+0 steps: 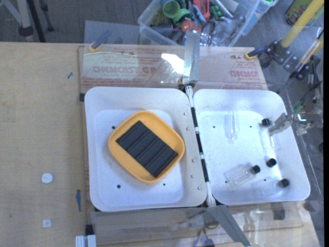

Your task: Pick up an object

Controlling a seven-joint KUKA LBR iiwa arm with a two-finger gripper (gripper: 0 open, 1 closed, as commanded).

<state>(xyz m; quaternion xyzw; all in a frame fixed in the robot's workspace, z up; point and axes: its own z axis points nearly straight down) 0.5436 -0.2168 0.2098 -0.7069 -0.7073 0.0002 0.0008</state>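
Yellow tray with black ridged insert lying tilted in the left bin, small clear vials with black caps scattered in the right bin, both on the bench, tool somewhere at the right bin's far edge, its state impossible to tell

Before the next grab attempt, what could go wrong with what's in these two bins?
1. The clear vials in the right bin nearly vanish against the white, so a grab may miss.
2. They look round and may roll away when nudged.
3. The yellow tray in the left bin looks wide and flat, probably hard to pinch.
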